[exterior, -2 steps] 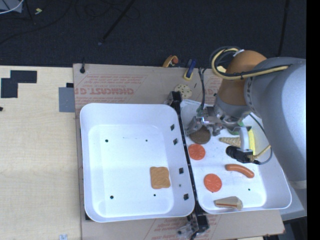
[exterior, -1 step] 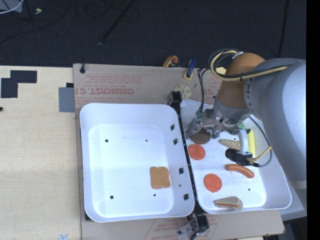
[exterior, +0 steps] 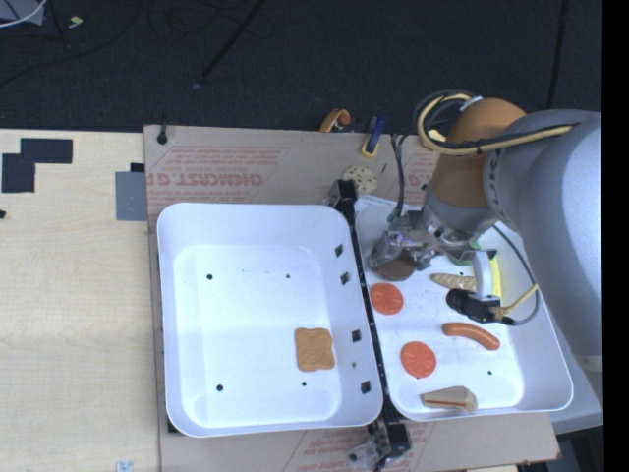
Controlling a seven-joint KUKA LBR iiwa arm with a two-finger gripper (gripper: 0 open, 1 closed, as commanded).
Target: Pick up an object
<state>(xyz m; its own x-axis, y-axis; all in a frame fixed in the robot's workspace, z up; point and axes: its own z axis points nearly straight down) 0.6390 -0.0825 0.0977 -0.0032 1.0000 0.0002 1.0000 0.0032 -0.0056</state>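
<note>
While gripper (exterior: pixel 398 249) state is unreadable | left bin (exterior: pixel 187 264): toast (exterior: pixel 314 349) | right bin (exterior: pixel 541 382): tomato slices (exterior: pixel 386 299), sausage (exterior: pixel 472 335), wedge (exterior: pixel 449 398)

You have a pale wooden bench (exterior: pixel 69 293); a brown cardboard sheet (exterior: pixel 236 165) lies on it at frame centre, carrying two white bins (exterior: pixel 187 264) side by side.

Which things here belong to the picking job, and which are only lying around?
Job: end effector; brown object under it; two red slices; sausage; wedge; right bin.

Around: toast in left bin; clamps.
</note>
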